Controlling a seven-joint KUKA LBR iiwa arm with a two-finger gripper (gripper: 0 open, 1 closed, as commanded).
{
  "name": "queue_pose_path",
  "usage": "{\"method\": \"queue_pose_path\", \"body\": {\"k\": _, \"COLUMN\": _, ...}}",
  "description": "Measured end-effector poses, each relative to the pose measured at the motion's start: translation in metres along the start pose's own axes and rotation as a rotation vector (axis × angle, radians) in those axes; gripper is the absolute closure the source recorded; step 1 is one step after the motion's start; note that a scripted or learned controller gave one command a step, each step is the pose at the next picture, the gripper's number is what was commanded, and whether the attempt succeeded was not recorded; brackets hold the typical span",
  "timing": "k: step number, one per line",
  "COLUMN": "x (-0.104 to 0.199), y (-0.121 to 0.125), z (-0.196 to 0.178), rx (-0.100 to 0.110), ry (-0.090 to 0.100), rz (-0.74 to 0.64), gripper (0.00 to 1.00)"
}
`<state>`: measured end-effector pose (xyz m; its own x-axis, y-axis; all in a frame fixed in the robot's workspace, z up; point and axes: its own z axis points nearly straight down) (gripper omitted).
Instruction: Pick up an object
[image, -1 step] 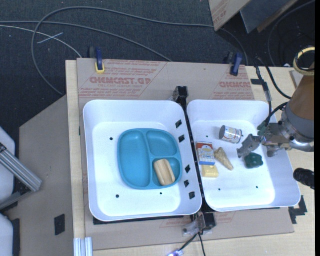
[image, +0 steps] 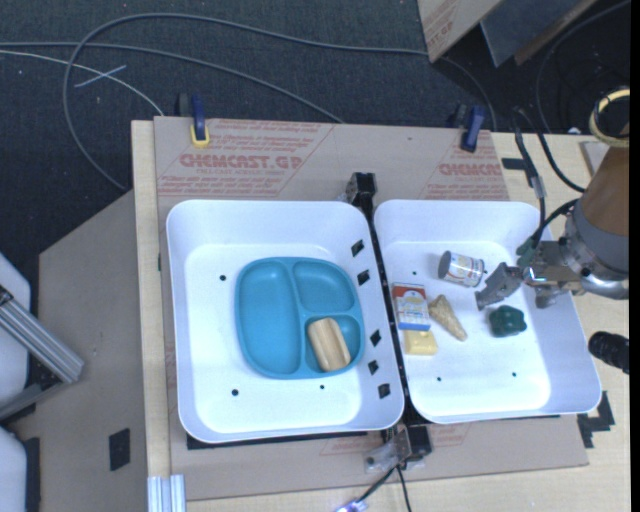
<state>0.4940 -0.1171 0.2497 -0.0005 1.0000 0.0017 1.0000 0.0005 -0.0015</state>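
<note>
One gripper (image: 497, 287) is seen low in the right bin (image: 480, 395), jaw state can't be told, w/ a green object (image: 507, 320) lying just below-right of it, nothing seen gripped, approx. touching distance.

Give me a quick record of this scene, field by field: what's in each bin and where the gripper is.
left bin: blue divided plate holding a tan bread roll in its lower right compartment
right bin: small can, red and white packet, yellow block, tan wedge, dark green object
gripper: over right bin, between can and green object, holding nothing
</note>
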Motion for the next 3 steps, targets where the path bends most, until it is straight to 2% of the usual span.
{"method": "queue_pose_path", "body": {"k": 1, "x": 0.006, "y": 0.006, "z": 0.048, "rx": 0.005, "ry": 0.001, "rz": 0.000, "gripper": 0.00}}
{"method": "queue_pose_path", "body": {"k": 2, "x": 0.002, "y": -0.002, "z": 0.106, "rx": 0.007, "ry": 0.002, "rz": 0.002, "gripper": 0.00}}
{"method": "queue_pose_path", "body": {"k": 3, "x": 0.003, "y": -0.001, "z": 0.155, "rx": -0.001, "ry": 0.002, "rz": 0.002, "gripper": 0.00}}
